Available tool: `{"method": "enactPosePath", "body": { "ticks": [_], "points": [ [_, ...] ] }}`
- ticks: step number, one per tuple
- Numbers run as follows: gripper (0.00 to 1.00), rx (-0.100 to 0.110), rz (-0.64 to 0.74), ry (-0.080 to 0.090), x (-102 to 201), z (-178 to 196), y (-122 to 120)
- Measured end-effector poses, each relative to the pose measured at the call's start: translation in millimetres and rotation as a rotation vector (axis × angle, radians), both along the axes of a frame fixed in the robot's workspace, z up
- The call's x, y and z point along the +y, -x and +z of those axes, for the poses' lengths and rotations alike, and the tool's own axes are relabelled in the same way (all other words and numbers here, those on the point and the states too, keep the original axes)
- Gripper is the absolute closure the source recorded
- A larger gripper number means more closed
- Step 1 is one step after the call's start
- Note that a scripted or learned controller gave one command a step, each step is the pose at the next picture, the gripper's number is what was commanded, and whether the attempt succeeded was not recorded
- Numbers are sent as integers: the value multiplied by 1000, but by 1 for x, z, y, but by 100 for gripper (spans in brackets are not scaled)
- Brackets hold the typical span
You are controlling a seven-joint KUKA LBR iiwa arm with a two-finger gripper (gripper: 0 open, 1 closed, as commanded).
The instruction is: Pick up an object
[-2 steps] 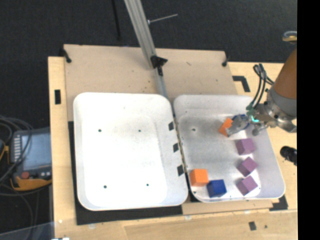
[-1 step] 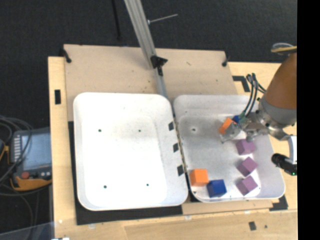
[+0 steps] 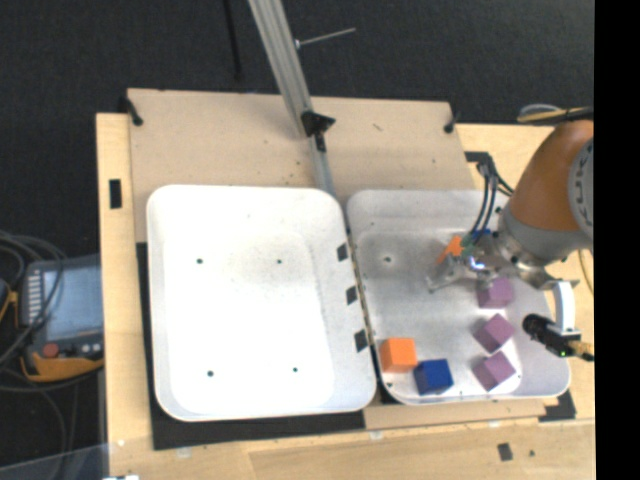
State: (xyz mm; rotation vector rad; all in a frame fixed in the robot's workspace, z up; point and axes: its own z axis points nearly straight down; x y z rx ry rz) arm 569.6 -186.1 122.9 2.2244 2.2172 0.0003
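I am hovering my gripper (image 3: 462, 264) low over the right bin (image 3: 400, 218), I cannot tell how it is set, and the purple blocks (image 3: 493, 332), orange block (image 3: 400, 353) and blue block (image 3: 433, 376) are lying unpicked on its floor.

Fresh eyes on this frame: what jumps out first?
The grey arm with its orange band comes in from the right, its hand low over the right bin. That bin holds the coloured blocks: an orange cube and blue cube near its front edge, three purple blocks along its right side. The left bin is a big white expanse beside it.
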Motion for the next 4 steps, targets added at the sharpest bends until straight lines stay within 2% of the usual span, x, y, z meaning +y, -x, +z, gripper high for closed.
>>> {"method": "enactPosePath", "body": {
  "ticks": [1,2,4],
  "points": [
    [0,-3,1,1,0,-25,-2],
    [100,-7,-3,0,-1,-13,-3],
    [100,-6,6,2,-7,77,-8]
  ]
}}
